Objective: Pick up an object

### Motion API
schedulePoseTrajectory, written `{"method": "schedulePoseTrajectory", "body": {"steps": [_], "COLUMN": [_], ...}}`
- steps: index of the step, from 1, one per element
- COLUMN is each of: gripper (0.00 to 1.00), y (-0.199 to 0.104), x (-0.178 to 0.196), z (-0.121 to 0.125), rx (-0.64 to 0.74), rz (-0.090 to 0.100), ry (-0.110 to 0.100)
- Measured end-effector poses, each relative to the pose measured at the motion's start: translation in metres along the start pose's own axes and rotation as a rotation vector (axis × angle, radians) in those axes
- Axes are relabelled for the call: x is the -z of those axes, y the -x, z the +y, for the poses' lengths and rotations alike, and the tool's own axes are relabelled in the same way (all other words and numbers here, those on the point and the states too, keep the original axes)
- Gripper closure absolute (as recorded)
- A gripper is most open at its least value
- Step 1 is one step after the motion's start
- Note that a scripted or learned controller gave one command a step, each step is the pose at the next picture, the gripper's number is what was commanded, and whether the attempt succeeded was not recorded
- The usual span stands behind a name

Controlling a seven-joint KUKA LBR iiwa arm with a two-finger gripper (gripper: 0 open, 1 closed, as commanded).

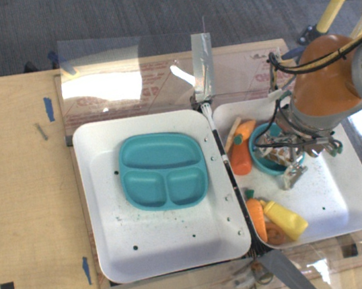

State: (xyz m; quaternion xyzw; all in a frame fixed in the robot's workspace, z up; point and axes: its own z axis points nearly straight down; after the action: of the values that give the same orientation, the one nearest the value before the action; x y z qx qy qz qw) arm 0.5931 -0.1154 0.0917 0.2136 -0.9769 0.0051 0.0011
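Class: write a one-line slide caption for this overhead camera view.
Arm's gripper hovers over right bin beside teal bowl; teal divided plate in left bin.

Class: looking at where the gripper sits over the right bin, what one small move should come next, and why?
Probably a short straight descent. The gripper hangs in the right white bin beside the teal round bowl, with nothing visibly in its jaws, so no object is held yet. The yellow plastic bottle lies apart, nearer the front.
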Motion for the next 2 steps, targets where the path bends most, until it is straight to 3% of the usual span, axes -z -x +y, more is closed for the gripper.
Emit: {"method": "schedulePoseTrajectory", "body": {"steps": [1, 2], "gripper": [0.0, 0.0], "y": [-0.005, -0.025], "x": [0.007, 0.0], "z": [-0.006, -0.007], "rx": [0.111, -0.014], "rz": [-0.01, -0.022], "ry": [0.008, 0.005]}}
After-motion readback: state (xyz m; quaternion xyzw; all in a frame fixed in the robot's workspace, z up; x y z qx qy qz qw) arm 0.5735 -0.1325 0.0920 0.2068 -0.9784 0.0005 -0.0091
